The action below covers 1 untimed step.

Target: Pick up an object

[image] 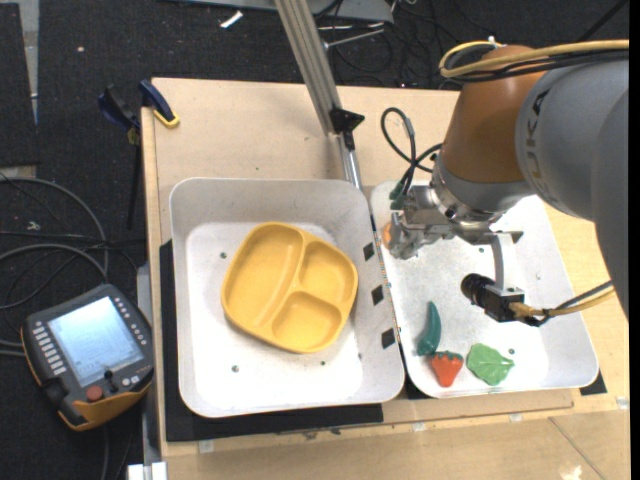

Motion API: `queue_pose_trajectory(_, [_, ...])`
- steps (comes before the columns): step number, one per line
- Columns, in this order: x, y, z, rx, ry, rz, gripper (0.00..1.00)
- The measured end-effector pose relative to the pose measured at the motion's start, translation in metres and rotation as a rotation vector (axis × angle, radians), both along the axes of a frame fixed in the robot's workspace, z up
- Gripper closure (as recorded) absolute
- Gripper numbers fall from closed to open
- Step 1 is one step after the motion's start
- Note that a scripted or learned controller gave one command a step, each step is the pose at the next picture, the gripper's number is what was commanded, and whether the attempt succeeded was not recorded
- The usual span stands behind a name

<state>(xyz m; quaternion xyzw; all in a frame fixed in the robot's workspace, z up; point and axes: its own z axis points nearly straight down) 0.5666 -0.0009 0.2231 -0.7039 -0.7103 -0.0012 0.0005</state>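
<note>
The arm's gripper (403,236) hovers over the right bin (560,268), its grasp state impossible to tell, above a green toy pepper (430,328).

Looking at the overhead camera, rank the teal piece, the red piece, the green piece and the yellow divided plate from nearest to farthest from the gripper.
Measured from the gripper, at the right bin's upper left:
1. Teal piece, right bin, just below the gripper.
2. Yellow divided plate, left bin, its near rim leftward.
3. Red piece, right bin's lower edge.
4. Green piece, lower edge, right of the red piece.
</note>
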Motion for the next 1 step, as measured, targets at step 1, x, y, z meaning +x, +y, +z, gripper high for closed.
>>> queue_pose_trajectory(1, [0.0197, 0.0456, 0.0010, 0.000, -0.001, -0.002, 1.00])
